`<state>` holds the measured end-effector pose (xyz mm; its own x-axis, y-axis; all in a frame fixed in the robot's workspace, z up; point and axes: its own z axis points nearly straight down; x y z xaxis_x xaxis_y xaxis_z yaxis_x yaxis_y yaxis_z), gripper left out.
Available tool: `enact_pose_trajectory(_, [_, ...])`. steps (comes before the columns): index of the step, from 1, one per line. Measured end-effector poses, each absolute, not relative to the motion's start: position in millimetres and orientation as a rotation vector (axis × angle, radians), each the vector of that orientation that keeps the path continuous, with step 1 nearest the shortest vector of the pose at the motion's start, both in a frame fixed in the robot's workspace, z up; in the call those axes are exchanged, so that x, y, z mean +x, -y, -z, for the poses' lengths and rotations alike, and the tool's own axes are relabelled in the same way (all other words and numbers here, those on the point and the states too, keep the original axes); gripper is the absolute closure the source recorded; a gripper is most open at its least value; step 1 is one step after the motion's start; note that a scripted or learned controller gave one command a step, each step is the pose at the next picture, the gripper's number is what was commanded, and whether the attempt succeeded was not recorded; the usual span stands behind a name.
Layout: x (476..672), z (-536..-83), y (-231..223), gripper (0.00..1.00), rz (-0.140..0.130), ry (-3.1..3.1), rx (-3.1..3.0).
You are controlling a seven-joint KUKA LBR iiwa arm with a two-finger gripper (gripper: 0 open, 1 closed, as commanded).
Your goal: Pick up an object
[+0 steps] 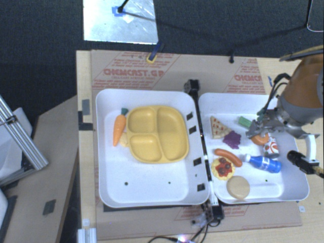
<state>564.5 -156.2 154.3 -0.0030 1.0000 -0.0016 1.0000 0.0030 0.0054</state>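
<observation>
claw [259, 130] sits low in the right bin [293, 189], its grip impossible to read; an orange piece [259, 139] peeks out half-hidden beneath, blue bottle [263, 163] at six o'clock.

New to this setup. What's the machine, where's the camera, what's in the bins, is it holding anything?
It is a robot arm, grey with an orange band, reaching in from the right. At its end is a gripper, lowered over the right bin above an orange item; whether it grips anything cannot be told. One fixed camera looks down at a slant on two white bins sitting side by side on the bench.

The left bin holds a toy carrot beside a yellow divided plate.

The right bin holds toy food: a pizza slice, a purple piece, a green piece, a sausage, a small round pizza, a blue bottle and a tan disc.
</observation>
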Motion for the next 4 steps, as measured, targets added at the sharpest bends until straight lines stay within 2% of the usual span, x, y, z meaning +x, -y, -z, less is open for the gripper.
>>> enact_pose_trajectory(1, [566.5,-218,153,1.0,-0.007,-2.222,2.211])
enact_pose_trajectory(2, [567.4,-225,153,1.0,-0.002,-2.225,2.215])
enact_pose_trajectory(4, [546.2,-224,43,1.0,-0.003,-2.233,2.211])
